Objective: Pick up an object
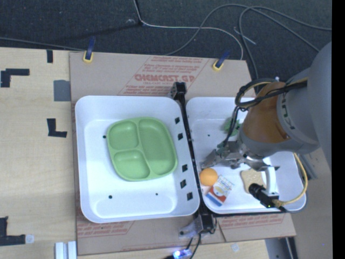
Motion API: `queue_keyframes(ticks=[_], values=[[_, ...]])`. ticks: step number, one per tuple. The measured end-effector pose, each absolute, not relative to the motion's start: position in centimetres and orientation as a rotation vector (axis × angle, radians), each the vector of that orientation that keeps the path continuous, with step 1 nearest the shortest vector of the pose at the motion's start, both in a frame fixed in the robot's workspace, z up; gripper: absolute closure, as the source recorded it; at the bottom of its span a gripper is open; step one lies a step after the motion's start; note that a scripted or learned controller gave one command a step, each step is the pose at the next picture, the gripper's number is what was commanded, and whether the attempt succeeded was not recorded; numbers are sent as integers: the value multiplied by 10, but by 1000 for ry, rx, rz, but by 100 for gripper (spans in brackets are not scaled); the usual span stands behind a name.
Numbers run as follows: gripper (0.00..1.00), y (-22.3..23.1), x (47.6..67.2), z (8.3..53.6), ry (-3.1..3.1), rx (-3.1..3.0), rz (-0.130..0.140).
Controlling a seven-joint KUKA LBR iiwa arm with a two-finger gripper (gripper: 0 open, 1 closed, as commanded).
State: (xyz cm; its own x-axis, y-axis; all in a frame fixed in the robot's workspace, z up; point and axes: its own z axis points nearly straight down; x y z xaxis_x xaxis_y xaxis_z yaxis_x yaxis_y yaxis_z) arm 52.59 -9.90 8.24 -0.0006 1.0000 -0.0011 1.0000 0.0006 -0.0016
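- While the arm [280,117] leans in over the right bin [207,109] from the camera view's right, my read is that it is lining up on one of the small things near that bin's front. To do it well it should settle on a single target and come down square over it, clear of the neighbours.
- Nearest the divider lies an orange ball [208,176], touching or just beside a small white packet with red and blue print [220,189]. A tan, biscuit-like piece [250,178] sits further right, partly under the wrist. A bit of green [230,124] peeks out behind the arm.
- The ball looks likely to roll if nudged from the side, so a straight drop suits it best.
- As for pose, the wrist hangs low over the middle of the bin, orange band uppermost, gripper [229,158] pointing toward the divider, just above and right of the ball.
- Whether the pincer is apart or together, I cannot tell.
- The left bin [86,144] bears a green divided plate [142,148], well apart from the arm.
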Motion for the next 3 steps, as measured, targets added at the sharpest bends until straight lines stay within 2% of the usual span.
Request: queue_keyframes(ticks=[1,3], values=[[100,-99,527,95,-2224,-2221,0],[100,-107,527,183,-2224,-2223,-3]])
